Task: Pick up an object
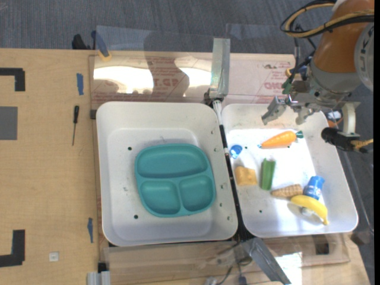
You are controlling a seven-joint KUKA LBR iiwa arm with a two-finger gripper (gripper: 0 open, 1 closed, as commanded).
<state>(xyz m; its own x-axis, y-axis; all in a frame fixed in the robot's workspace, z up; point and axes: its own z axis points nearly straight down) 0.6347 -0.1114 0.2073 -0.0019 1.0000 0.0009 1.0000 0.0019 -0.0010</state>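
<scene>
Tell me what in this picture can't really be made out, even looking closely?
- Gripper: its fingers are small and blurred in the camera view, so what they are doing is unclear.
- Arm: cut off by the right edge.
- Blue item by the right bin's left wall: too small to identify.
- Bottle: label too small to read.
- Far panel behind the left bin: washed out by glare.

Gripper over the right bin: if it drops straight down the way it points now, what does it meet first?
Probably the carrot. The gripper, fingers spread, hangs over the right bin with the carrot just below it in the picture. From this slanted view depth is unclear, so it might meet bare bin floor just behind the carrot instead.
</scene>
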